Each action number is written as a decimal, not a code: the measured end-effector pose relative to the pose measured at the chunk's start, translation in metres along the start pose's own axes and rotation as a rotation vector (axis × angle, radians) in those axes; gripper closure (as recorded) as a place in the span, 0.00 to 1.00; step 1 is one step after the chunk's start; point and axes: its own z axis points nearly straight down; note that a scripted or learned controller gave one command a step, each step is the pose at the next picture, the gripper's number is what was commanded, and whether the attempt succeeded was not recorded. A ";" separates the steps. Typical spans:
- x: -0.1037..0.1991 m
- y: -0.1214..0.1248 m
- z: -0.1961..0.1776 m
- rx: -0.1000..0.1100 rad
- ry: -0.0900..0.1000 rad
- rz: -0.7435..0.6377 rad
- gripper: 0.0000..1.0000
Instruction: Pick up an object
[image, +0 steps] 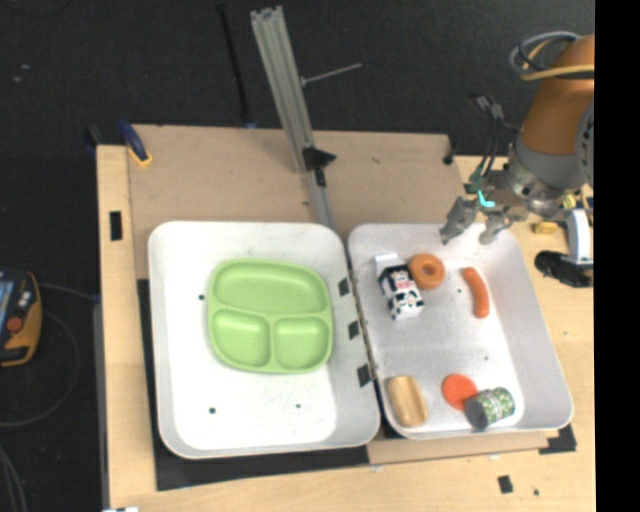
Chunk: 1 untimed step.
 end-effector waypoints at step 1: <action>0.000 0.001 -0.002 -0.004 -0.001 -0.001 0.00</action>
